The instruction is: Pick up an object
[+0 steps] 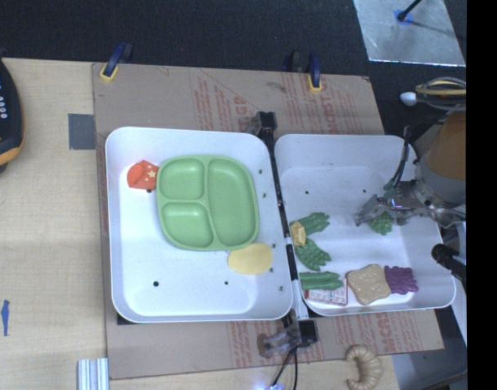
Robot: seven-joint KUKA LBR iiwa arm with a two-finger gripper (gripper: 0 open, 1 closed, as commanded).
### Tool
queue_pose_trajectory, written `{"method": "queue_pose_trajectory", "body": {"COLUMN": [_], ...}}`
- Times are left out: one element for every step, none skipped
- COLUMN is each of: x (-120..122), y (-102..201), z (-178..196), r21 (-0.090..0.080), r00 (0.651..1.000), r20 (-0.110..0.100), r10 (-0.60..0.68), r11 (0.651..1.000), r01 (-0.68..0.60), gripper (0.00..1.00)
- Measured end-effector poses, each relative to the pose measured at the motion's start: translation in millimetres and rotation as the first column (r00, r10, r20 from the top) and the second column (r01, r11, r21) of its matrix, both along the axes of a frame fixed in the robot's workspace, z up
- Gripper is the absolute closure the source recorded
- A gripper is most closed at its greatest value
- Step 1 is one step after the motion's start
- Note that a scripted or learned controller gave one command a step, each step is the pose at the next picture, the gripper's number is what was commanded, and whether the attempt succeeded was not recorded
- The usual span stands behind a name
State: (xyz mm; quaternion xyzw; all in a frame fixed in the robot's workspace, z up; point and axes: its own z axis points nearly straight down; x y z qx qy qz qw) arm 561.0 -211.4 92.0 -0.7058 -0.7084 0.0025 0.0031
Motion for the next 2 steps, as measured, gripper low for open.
{"method": "queue_pose_trajectory", "body": {"x": [3.9,-77.3], "y": [-2.5,25.1], "z": [15.6,77.0], "r21": [-0.005,0.003], "r00": [1.000,1.000], "r20": [0.010,0.000], "r10": [0.001,-0.002], "r11": [1.000,1.000], "r01": [-0.001,0.002], "gripper": [1.00,1.00]}}
